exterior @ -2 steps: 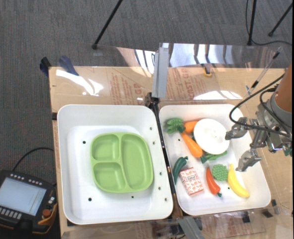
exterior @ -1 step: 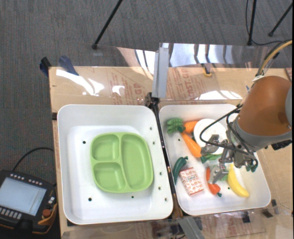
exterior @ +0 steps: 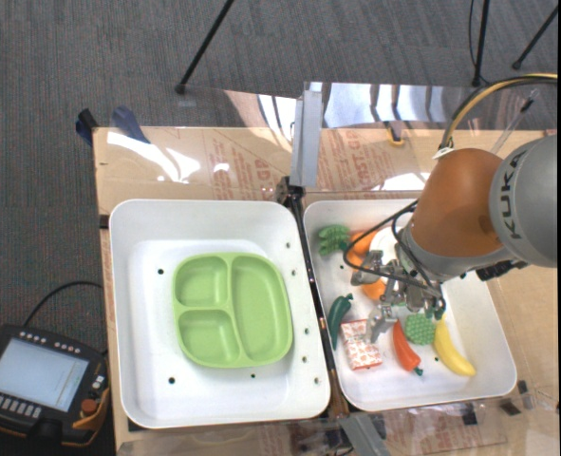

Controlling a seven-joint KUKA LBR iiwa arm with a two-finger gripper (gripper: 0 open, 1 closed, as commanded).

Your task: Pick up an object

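My gripper (exterior: 401, 315) hangs low over the middle of the right bin (exterior: 484, 304), open, with nothing held between its fingers. Just below and beside it lie a green textured piece (exterior: 419, 330), a red chili (exterior: 405, 347) and a yellow banana (exterior: 453, 350). A red-and-white box (exterior: 361, 344) lies to its left, next to a dark green pepper (exterior: 340, 310). Further back in the bin are a green leafy vegetable (exterior: 333, 238) and an orange carrot (exterior: 361, 248). Another orange piece (exterior: 373, 289) is partly hidden by the wrist.
The left bin (exterior: 147, 245) holds a light green divided plate (exterior: 233, 309). The arm's orange band (exterior: 460, 207) and grey body cover the right bin's back right part. A teach pendant (exterior: 38, 378) lies on the floor at lower left.
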